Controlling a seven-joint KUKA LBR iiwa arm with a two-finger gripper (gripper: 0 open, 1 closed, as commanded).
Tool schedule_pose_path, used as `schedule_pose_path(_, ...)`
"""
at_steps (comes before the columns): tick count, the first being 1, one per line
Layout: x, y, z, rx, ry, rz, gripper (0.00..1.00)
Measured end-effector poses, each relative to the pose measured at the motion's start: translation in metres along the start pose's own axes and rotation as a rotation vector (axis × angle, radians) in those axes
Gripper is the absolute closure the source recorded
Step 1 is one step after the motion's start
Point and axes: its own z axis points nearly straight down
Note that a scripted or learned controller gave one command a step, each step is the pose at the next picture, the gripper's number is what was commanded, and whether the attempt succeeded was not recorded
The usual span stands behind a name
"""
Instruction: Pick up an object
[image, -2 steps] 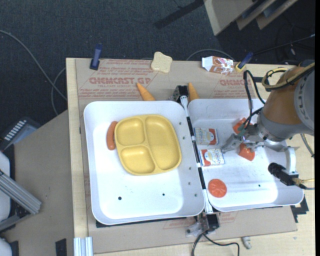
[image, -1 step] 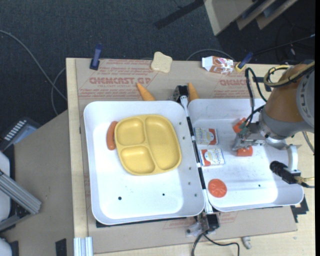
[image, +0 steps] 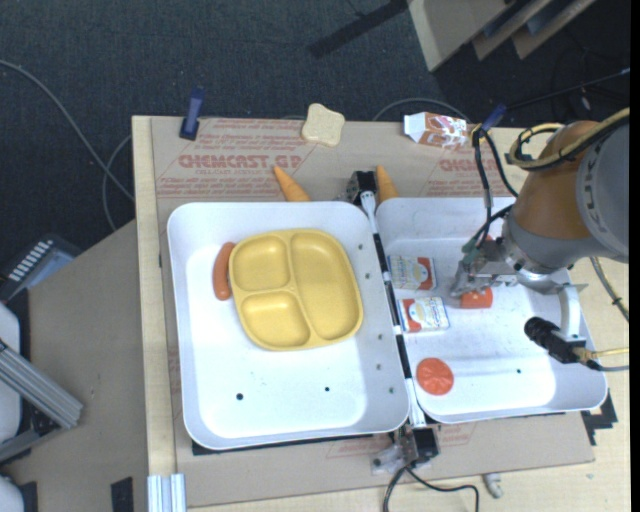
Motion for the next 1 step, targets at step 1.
schedule_pose_path(1, 0.0779, -0.0005, -0.0839, -0.001, 0.002, -0.001, 1.0)
